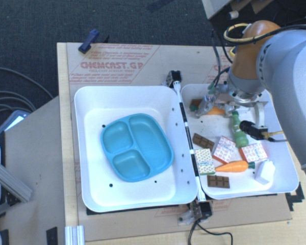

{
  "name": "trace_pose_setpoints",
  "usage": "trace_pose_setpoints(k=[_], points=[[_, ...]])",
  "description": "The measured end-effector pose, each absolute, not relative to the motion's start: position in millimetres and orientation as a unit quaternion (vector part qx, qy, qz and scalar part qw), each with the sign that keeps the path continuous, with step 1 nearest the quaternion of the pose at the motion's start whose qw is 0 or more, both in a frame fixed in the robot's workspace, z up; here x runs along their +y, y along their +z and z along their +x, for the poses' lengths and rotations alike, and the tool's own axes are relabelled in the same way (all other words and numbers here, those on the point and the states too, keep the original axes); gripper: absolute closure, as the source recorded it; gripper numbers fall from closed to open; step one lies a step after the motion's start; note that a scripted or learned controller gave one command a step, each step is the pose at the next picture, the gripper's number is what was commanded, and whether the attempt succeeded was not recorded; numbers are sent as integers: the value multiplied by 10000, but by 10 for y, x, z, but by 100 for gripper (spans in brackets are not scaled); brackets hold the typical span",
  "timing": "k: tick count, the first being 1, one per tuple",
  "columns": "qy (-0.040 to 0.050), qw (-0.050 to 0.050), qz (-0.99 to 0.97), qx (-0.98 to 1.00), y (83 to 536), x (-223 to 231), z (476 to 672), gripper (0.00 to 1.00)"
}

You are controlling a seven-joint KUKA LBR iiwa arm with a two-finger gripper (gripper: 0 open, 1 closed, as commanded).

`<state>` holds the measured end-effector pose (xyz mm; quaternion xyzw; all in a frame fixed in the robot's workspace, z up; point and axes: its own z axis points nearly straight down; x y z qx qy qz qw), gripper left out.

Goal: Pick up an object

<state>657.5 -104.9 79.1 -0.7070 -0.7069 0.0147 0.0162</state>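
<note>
Two white bins sit side by side on my desk [117, 65], which carries printed red lettering along its far part. I see the left bin [86, 137] holding a blue divided plate [136, 147] with three compartments, lying flat near its middle. The right bin [280, 180] holds the small play-food pieces: a brown chocolate bar [202, 141] near the divider, a second chocolate bar [219, 181] at the near edge, a carrot [232, 167] lying crosswise between them, two red-and-white checked packets [225, 148] [254, 151], a green-patterned packet [204, 161], a white block [264, 171] at the near right corner and a green bottle [238, 131] lying roughly lengthwise. My arm [290, 86] reaches in from the right, orange band above the wrist, and the end effector [210, 106] is down at the far left part of the right bin, over something orange and brown there. I cannot tell from this view how the end effector is set, or whether it grips anything.
</note>
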Motion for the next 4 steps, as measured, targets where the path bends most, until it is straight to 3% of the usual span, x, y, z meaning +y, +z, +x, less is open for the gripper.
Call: trace_pose_setpoints(k=[4], points=[[131, 179, -7064, -7074, 789, -1136, 6577, 0]])
